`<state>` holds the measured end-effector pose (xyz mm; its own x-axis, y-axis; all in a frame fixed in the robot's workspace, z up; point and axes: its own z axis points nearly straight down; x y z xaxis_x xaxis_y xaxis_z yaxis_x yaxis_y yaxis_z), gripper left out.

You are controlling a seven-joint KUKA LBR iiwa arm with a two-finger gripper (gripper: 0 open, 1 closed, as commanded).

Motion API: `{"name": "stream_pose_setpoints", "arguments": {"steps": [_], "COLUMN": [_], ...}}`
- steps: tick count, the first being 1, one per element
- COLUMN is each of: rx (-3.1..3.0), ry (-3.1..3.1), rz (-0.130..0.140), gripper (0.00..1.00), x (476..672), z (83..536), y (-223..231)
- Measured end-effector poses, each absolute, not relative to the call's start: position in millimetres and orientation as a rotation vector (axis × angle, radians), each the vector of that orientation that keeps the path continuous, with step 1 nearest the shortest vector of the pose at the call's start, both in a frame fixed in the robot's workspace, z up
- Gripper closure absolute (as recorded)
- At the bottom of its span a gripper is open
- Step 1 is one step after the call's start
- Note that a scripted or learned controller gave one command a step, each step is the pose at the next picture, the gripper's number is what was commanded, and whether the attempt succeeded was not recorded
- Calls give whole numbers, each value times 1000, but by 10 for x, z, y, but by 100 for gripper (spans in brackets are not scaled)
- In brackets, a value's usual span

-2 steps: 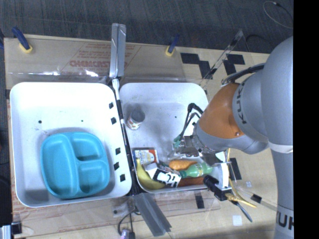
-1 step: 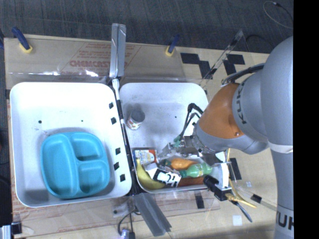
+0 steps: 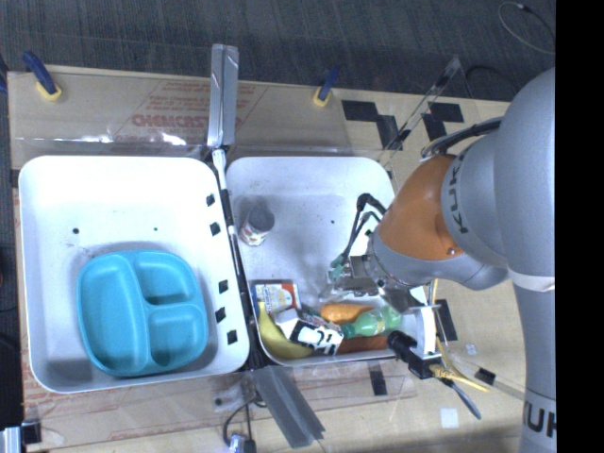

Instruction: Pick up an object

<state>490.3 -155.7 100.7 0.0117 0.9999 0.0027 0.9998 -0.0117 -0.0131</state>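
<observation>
My gripper (image 3: 345, 276) reaches down into the right bin (image 3: 311, 182), just above a pile at the bin's near edge. The pile holds a yellow banana (image 3: 274, 338), a small red and white carton (image 3: 276, 296), an orange object (image 3: 342, 312), a green bottle (image 3: 370, 325) and a black and white packet (image 3: 316, 335). The gripper hangs directly over the orange object and the green bottle. The arm's orange band and grey wrist cover the bin's right side. A small grey can (image 3: 256, 223) stands apart near the bin's left wall.
The left bin (image 3: 57, 196) holds a blue divided tray (image 3: 143, 311) in its near half. A metal divider (image 3: 223, 97) runs between the bins. Blue clamps (image 3: 42, 75) sit on the bench's far edge. Black cables (image 3: 366, 217) loop beside the wrist.
</observation>
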Motion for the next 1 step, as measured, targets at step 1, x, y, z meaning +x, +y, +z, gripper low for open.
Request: {"name": "stream_pose_setpoints", "arguments": {"steps": [1], "rx": [-2227], "ry": [-2201], "rz": [12], "gripper": [0], "x": [4902], "z": [1006], "y": [-1557]}}
